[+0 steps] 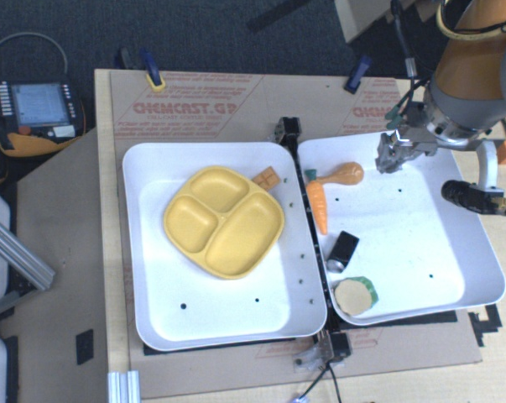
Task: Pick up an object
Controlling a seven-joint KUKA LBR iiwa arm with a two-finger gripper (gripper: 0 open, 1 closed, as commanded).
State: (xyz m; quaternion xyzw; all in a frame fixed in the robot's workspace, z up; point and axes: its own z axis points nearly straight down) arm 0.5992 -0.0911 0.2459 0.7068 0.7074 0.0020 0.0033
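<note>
On the worktop (110,225) sit two shallow white bins side by side. The left bin (152,300) holds a yellow divided plate (224,221) lying flat near its middle, and a small tan block (267,178) touches the plate's rim at about 1 o'clock.

The right bin (454,259) carries the smaller things, all gathered along its left side. An orange carrot (318,205) lies at about 9 o'clock in that bin, pointing down the frame, close against the bin's left wall. Just above it, at about 10 o'clock, a tan wooden piece with a rounded knob (341,175) lies on its side, its narrow end near the carrot's top. Below the carrot, a small black block (343,250) lies tilted, and at about 7 o'clock a round tan disc with a green edge (354,295) rests at the bin's lower left corner.

The arm comes in from 2 o'clock, and the tool (392,154) hangs over the right bin's upper edge at about 12 o'clock, just to the right of the wooden piece and apart from it. Nothing can be seen between its fingers; how far they are spread I cannot tell.
</note>
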